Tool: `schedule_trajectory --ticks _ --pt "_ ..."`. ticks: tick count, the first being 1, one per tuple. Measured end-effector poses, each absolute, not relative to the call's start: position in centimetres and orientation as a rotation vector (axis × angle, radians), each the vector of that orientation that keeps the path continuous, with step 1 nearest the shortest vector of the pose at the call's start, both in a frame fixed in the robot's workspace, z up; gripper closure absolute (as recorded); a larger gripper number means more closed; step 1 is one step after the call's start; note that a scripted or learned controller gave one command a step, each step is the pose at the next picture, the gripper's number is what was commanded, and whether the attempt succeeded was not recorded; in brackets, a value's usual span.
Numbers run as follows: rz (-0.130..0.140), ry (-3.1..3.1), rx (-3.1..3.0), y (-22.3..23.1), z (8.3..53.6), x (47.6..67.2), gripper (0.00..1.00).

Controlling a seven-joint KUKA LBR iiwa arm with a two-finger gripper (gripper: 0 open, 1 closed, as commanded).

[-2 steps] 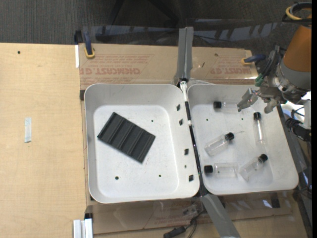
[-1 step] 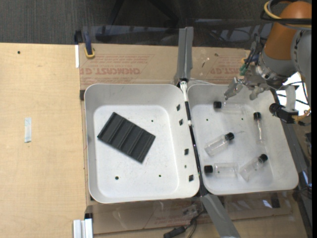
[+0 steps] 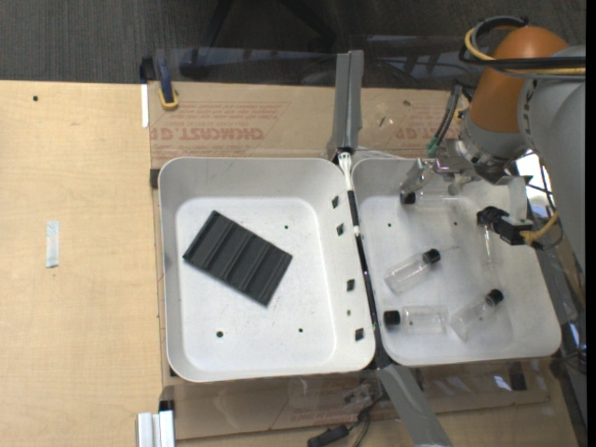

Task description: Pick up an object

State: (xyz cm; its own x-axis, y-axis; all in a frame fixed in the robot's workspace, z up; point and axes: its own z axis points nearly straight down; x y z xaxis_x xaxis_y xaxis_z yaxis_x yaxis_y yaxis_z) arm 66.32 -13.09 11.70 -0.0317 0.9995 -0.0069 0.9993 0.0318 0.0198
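The left bin (image 3: 172,277) contains one dark ribbed panel (image 3: 237,257), lying flat and at a slant. The right bin (image 3: 549,329) contains several clear vials with black caps (image 3: 413,268), scattered apart. The gripper (image 3: 445,170) hangs over the right bin's far edge; its finger state cannot be determined.

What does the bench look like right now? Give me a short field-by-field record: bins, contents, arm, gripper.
left bin: one dark ribbed slab, lying flat, tilted
right bin: several clear vials with black caps, lying scattered; one near the middle, one at the front left, one at the front right
arm: over the right bin's far right corner
gripper: low at the right bin's far edge; finger state unclear
held object: none visible
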Motion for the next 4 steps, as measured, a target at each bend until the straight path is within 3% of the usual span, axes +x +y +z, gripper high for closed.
schedule_trajectory --ticks 1,3,4 --pt "0.006 2.277 2.151 -12.3 9.7 66.1 0.0" --pt "-0.001 2.513 1.888 -10.0 9.1 55.0 0.0" --pt "-0.001 2.513 1.887 -10.0 9.1 55.0 0.0"
